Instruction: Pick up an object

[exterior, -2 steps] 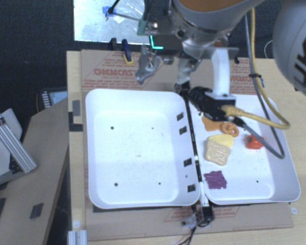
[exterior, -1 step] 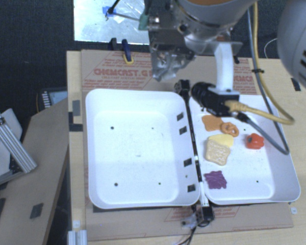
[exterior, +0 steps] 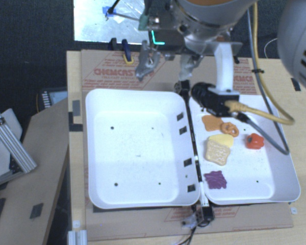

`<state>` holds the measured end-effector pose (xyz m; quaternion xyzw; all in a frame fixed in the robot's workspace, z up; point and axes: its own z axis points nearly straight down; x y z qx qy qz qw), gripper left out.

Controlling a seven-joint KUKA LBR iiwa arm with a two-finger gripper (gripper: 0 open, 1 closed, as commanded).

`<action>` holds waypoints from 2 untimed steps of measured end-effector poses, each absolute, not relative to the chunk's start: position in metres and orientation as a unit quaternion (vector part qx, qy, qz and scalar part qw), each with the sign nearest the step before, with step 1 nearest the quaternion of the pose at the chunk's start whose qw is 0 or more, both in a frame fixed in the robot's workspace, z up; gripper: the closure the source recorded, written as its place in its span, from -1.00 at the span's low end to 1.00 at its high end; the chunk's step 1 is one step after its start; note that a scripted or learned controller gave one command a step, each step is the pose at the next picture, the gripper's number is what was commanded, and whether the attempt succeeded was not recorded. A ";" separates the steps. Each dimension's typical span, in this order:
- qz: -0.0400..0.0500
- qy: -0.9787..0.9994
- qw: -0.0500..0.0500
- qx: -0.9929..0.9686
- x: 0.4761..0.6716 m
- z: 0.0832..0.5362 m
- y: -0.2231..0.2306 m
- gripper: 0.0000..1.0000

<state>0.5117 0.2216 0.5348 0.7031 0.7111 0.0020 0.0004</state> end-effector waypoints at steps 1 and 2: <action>0.003 0.713 0.001 0.701 0.512 0.546 0.222 1.00; 0.003 0.713 0.001 0.701 0.512 0.546 0.222 -1.00</action>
